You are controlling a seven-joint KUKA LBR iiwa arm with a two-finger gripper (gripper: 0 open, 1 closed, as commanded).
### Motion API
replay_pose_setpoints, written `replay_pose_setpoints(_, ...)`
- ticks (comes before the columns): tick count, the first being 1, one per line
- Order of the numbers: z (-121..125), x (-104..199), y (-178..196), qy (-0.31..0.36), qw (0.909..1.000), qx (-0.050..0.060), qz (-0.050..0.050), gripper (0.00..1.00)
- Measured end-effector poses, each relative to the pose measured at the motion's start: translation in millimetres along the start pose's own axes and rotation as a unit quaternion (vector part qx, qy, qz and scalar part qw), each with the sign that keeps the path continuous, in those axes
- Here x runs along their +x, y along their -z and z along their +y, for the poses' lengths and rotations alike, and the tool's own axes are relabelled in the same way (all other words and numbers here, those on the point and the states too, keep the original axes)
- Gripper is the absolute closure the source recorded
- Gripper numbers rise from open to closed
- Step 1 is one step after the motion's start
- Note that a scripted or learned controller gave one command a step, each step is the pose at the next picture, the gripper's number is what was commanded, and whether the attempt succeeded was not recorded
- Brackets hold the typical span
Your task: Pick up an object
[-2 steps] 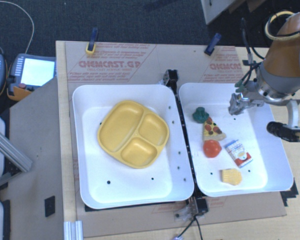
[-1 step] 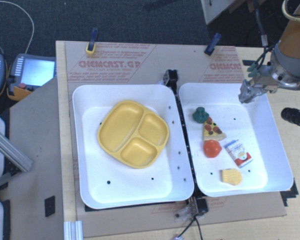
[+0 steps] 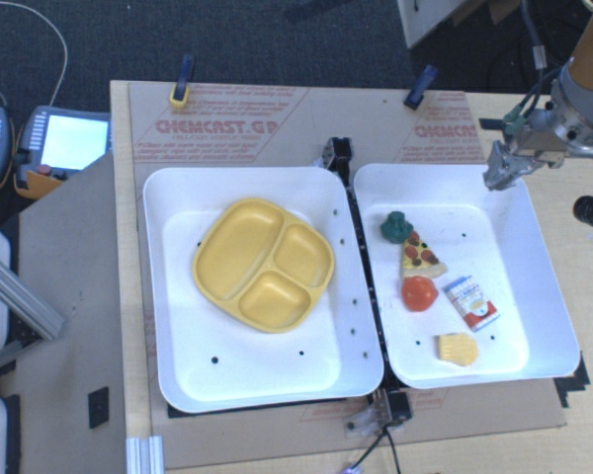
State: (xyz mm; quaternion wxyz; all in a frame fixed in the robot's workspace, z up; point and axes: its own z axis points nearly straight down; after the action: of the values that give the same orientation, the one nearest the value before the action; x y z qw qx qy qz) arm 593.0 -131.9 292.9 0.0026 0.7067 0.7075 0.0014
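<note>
Pizza slice (image 3: pixel 421 257) (tip up-left), lengthwise diagonal.

We see a bench (image 3: pixel 277 126) topped with a tan board printed in red letters, and two shallow white bins rest directly on it, side by side and touching along their inner edges. The left bin (image 3: pixel 168 265) and the right bin (image 3: pixel 534 265) fill most of the board, while a yellow clamp (image 3: pixel 181 92) and a blue clamp (image 3: pixel 420 87) grip its far edge.
</note>
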Motion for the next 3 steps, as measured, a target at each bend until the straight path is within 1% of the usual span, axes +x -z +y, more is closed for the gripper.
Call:
replay_pose_setpoints(1, 2.8, 47.6, -2.1, 0.002, 1.0, 0.003, 0.001, 1.0)
replay_pose_setpoints(2, 14.3, 102.4, -24.0, 0.002, 1.0, 0.004, 0.001, 1.0)
replay_pose_setpoints(3, 16.1, 150.5, -42.8, 0.001, 1.0, 0.005, 0.001, 1.0)
